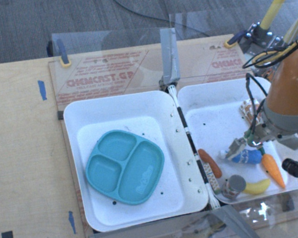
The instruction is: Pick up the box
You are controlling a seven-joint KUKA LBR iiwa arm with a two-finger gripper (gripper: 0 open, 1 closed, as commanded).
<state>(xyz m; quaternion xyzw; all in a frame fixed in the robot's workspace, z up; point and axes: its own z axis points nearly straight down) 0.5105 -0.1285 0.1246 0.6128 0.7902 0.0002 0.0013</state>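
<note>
A small blue and white box [248, 157] lies in the right bin [213, 100], near its front right part. My gripper [245, 144] hangs right over the box's upper edge, low in the bin, and hides part of it. The grey arm with its orange band [293, 88] comes in from the right above the bin. From this angle I cannot say whether the gripper touches the box.
Around the box lie an orange carrot [272, 170], a yellow banana [257, 186], a grey can [235, 185] and a red sausage [210, 162]. A patterned packet [246, 110] sits behind the gripper. The left bin [77, 121] holds a teal divided plate [125, 166].
</note>
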